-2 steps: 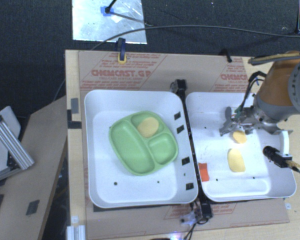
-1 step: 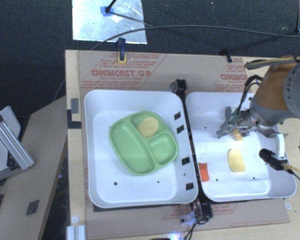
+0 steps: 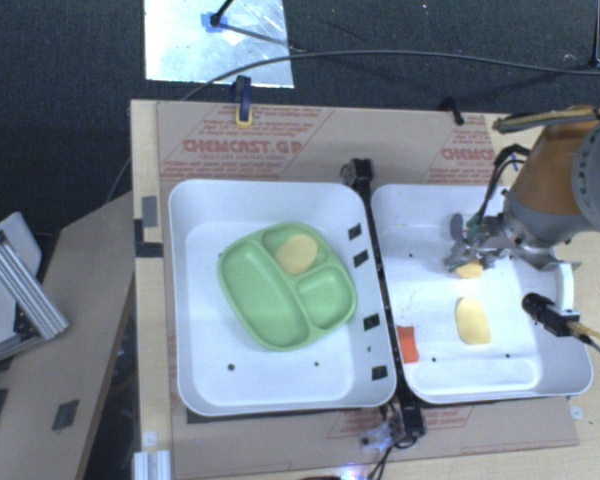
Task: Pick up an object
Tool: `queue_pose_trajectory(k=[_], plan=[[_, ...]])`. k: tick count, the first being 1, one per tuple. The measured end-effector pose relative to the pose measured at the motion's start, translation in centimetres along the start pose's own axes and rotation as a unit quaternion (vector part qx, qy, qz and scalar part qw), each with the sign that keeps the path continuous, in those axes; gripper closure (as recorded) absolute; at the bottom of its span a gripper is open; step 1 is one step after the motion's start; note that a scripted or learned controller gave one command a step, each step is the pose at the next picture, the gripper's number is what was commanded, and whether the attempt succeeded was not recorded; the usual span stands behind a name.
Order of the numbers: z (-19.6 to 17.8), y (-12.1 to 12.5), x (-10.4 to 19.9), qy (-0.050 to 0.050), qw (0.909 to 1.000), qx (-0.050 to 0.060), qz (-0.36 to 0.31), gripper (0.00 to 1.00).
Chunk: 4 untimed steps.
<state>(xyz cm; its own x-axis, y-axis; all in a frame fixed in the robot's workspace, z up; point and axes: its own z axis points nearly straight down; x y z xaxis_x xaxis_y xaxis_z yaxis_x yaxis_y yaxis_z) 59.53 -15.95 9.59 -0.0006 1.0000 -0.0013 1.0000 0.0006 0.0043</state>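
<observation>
Camera view: gripper [image 3: 467, 258] low in the right bin [image 3: 420, 368], down on a small yellow piece [image 3: 469, 269]; claw state impossible to tell. Risk, judged: off-centre contact nudging the piece aside, lifting empty. Larger yellow piece [image 3: 472, 321] near.

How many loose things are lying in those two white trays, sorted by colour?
Yellow: 3, a piece in the green divided plate, a small piece under the gripper, and a larger piece in the right bin.
Green: 1, the divided plate.
Orange-red: 1, a small block.
Total: 5
</observation>
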Motion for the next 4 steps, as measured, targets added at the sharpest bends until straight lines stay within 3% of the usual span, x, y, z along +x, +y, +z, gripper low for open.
queue_pose_trajectory(k=[2,4], plan=[[-11.5,1.2,-0.4,0.0,1.0,-0.001,-0.002,1.0],[-10.2,-2.1,9.5,0.002,1.0,0.003,-0.004,1.0]])
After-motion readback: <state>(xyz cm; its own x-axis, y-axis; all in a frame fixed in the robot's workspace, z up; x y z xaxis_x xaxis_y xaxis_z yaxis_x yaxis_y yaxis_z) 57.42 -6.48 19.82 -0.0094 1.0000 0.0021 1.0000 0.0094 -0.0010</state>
